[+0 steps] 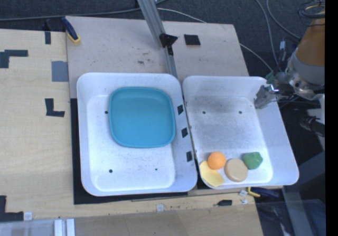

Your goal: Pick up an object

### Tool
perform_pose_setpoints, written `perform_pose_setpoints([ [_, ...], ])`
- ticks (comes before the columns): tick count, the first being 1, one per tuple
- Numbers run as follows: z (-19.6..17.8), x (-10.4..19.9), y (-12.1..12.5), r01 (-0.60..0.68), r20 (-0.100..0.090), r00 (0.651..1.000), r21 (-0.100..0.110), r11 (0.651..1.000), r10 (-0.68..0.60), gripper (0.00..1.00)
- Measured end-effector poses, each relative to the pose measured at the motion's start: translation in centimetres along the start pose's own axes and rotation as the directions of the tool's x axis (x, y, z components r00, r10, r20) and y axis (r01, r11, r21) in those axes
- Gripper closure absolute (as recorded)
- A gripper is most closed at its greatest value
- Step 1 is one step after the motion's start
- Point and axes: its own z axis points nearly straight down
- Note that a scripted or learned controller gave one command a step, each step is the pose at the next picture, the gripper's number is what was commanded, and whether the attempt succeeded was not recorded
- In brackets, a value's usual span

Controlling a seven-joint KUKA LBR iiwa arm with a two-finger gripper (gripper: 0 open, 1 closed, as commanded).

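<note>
Camera view, gripper (262, 97): metal, finger state unclear, over right bin (274, 124) rim.
Objects: orange ball (215, 160), tan disc (236, 170), green lump (252, 160), yellow piece (210, 177), near corner.
Left bin (95, 124): smooth blue square plate (141, 116).

Blue plate (141, 116) in left bin (87, 124), four small objects in right bin (274, 129), pincer (262, 97) above

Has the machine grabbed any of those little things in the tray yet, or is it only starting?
Only starting, it seems. Nothing looks done: the orange ball, tan disc, green piece and yellow piece all lie in the right bin's near corner. The end effector sits at the far right rim, apart from them. Reaching, gripping and lifting remain.
</note>
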Motion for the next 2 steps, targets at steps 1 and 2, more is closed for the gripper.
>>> perform_pose_setpoints([
  [1, -2.1, 0.0, 0.0, 0.000, -0.001, 1.000, 0.003, 1.000, 0.000, 1.00],
  [2, -2.6, 5.1, -0.7, 0.004, -0.002, 1.000, 0.004, 1.000, -0.004, 1.00],
])
